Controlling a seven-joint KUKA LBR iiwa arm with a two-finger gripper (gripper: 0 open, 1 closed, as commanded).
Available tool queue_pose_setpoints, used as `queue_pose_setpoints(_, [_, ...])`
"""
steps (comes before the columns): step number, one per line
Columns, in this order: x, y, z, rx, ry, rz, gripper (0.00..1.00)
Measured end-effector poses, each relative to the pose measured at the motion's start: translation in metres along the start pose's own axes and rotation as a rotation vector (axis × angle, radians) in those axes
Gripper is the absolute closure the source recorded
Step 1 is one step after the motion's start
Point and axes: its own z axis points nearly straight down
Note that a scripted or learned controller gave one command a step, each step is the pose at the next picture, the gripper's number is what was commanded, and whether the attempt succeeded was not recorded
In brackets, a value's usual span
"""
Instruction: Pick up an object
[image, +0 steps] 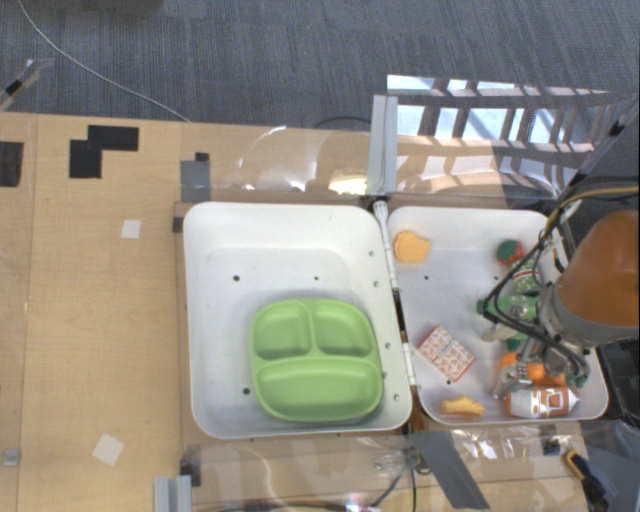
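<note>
In the camera view, a wooden tabletop (90, 330) carries two shallow white bins set side by side. The left bin (215, 260) holds a light green plate (315, 360) with three compartments, two small ones toward the far side and one long one toward the near side; it lies flat in the near half of that bin.

The right bin (465, 230) holds the loose things. An orange-yellow rounded piece (411, 246) lies in the far left corner of it, close to the wall shared with the other bin. A flat square packet (445, 353) with a red and white pattern lies tilted near the bin's middle-left. A small yellow-orange piece (463, 406) sits by the near wall. A red and white can (540, 403) lies on its side in the near right corner, with a small orange thing (536, 373) just above it. A small red and green item (511, 250) rests toward the far right side.

The arm's orange band (603, 275) fills the right edge, and the tool (520, 372) hangs low over the near right part of the right bin, beside the orange thing and the can. Wires and dark parts crowd around it, so I cannot tell whether it is clenched or released, or whether anything sits in it.
</note>
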Motion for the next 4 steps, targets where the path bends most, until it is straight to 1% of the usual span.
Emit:
queue_pose_setpoints(1, [-0.08, -0.026, 0.004, -0.001, 0.007, 0.135, 0.0])
queue_pose_setpoints(2, [-0.008, 0.002, 0.0, -0.001, 0.004, 0.274, 0.0])
queue_pose_setpoints(3, [-0.052, 0.03, 0.002, 0.0, 0.003, 0.377, 0.0])
queue_pose_setpoints(4, [-0.164, 0.01, 0.006, -0.001, 0.009, 0.153, 0.0])
